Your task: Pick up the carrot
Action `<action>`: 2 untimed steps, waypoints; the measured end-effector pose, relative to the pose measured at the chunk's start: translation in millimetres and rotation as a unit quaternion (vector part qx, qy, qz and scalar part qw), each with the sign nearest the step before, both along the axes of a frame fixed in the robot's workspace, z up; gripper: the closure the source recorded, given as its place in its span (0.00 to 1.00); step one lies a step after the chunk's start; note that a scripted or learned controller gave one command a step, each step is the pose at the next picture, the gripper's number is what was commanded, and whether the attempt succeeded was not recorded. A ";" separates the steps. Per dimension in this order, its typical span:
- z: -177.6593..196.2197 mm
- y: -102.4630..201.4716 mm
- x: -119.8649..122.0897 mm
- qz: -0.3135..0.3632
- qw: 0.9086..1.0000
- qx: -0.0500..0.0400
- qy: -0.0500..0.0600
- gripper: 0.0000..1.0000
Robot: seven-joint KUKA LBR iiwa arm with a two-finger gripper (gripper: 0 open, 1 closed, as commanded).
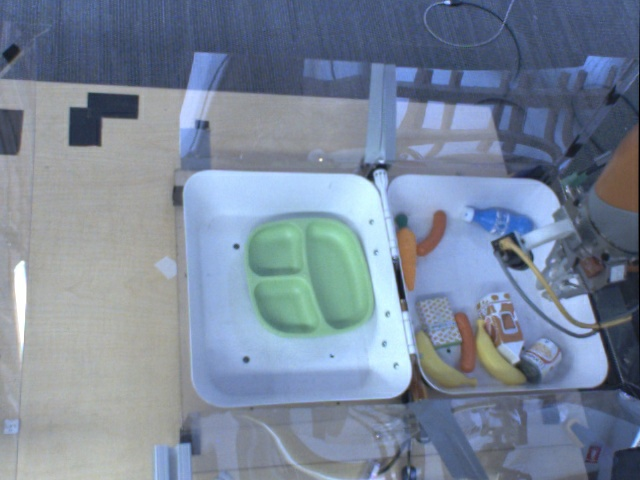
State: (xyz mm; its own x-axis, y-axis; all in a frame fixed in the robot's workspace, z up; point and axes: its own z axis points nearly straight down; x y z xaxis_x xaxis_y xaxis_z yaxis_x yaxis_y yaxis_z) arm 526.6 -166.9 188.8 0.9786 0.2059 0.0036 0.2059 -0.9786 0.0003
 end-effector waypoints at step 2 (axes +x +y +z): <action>-99.4 -6.3 -3.4 -0.001 1.000 -0.001 -0.004 1.00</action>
